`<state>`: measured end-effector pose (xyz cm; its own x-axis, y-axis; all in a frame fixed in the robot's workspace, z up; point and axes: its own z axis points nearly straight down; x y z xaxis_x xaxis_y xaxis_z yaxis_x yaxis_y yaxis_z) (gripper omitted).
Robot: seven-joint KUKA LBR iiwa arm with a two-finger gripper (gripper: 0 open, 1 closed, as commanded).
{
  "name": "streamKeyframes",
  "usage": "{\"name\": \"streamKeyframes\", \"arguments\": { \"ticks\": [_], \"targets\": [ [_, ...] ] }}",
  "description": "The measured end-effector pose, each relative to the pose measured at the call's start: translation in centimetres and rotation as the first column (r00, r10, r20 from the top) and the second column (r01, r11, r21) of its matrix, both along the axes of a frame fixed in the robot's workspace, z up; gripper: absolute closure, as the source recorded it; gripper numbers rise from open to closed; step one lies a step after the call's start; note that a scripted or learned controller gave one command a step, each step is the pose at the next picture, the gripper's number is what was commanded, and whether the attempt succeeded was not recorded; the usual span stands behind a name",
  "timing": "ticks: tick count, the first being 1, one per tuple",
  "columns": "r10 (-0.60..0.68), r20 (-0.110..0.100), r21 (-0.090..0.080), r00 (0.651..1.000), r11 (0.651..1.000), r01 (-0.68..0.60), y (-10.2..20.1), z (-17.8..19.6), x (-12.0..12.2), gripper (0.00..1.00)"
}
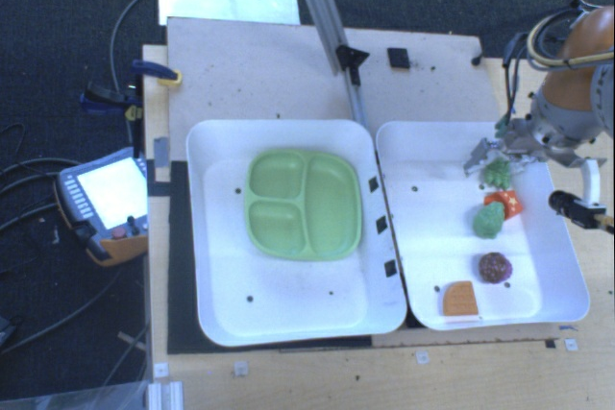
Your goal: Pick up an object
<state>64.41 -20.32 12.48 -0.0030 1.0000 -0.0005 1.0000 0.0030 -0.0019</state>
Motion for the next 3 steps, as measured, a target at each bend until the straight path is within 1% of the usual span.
{"name": "streamKeyframes", "arguments": {
  "ticks": [1,2,3],
  "targets": [
    [0.004,0.013,-0.005,1.0,1.0,-0.004,-0.1,-3.4,0.4,0.0],
    [0.008,0.028,-0.013,1.0,1.0,-0.007,-0.3,-1.8,0.8,1.0],
    [0.003,0.008,-0.001,1.0,1.0,-0.003,-0.3,2.6,1.1,1.0]
  ]
}}
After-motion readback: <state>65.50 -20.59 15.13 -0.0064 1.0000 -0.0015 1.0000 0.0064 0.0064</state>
